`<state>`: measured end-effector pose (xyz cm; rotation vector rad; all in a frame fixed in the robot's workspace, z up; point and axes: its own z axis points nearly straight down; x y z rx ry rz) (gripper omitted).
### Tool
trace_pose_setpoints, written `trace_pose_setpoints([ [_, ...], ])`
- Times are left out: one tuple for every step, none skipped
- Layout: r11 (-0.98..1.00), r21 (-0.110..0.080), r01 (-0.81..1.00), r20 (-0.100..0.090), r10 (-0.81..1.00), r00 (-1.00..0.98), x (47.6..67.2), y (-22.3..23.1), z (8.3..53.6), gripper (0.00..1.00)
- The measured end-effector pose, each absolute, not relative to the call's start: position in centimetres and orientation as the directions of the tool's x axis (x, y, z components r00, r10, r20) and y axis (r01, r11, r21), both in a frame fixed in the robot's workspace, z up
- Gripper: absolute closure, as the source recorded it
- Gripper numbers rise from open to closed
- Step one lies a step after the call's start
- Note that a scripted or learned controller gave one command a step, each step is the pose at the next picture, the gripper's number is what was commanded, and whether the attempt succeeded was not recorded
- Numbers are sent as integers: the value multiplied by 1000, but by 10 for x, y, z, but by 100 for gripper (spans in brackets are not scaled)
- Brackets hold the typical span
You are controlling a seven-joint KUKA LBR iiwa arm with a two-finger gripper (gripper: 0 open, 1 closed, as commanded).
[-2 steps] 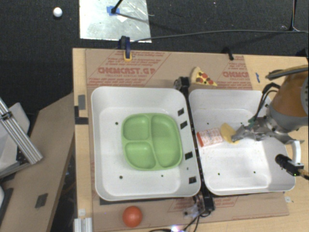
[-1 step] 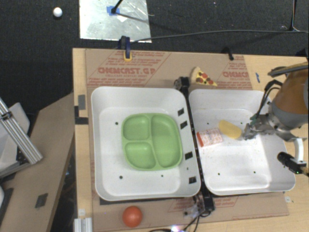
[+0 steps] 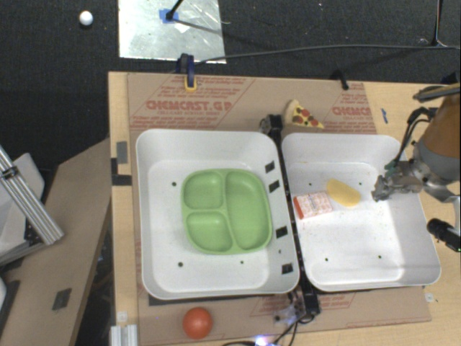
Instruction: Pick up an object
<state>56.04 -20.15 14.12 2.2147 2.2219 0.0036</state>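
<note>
The gripper is hovering near the right bin's right wall, beside the yellow object; whether it is spread, I cannot tell. Descending here risks missing it.

In the right bin, bare floor lies open toward the near rim, while the yellow piece and red-and-white packet, seemingly just touching, crowd its left-middle beside the claw.
</note>
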Motion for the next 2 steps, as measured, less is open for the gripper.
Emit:
trace_pose_setpoints([
  [6, 6, 1000, -2, 1000, -6, 563, -192, 192, 100],
  [6, 4, 1000, -1, 1000, -6, 564, -192, 225, 100],
])
